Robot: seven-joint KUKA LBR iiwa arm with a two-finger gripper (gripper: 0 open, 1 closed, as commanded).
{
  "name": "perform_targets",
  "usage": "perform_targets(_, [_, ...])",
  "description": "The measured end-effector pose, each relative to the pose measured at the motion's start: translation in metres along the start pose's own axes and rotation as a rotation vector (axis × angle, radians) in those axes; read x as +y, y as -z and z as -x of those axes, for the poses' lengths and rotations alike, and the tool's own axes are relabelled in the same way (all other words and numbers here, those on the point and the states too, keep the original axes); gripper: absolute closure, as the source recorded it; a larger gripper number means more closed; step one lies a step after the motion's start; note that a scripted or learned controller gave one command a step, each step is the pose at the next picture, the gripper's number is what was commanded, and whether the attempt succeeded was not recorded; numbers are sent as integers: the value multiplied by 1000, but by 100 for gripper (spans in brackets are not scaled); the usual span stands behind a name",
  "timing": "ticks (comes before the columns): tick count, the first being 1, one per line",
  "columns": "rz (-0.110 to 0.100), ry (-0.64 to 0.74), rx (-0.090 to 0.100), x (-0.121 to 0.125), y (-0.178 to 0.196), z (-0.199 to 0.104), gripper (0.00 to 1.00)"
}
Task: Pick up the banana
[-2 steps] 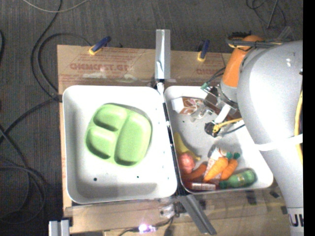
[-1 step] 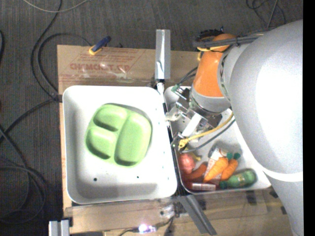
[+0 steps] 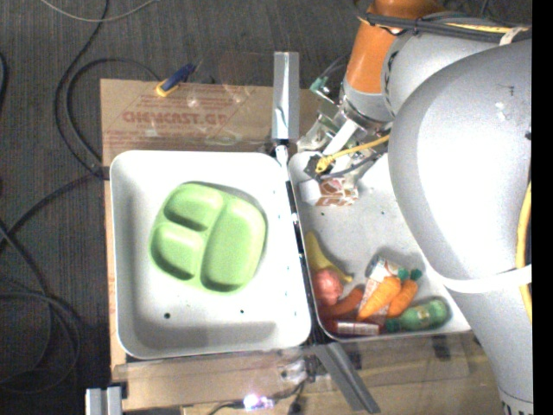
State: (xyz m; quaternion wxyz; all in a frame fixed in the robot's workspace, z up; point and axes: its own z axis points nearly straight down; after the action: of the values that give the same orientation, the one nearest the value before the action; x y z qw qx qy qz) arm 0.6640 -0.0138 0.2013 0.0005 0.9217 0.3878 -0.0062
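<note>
The banana (image 3: 318, 254) lies near the left wall of the right bin (image 3: 373, 223), just above the toy food pile, while the tool (image 3: 333, 158) hangs at the far end, and I cannot tell its grip.

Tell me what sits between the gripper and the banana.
Nothing visible lies on the bare bin floor between them. The gripper hangs over the right bin's far end; the banana lies nearer, by the left wall, its lower end against a pink fruit.
</note>
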Motion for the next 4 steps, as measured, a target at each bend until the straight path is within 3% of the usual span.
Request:
perform_targets(2, [-1, -61, 2, -196, 50, 15, 0])
perform_targets(3, [13, -143, 32, -184, -83, -57, 0])
perform_targets(4, [-3, -184, 2, -177, -71, -141, 0])
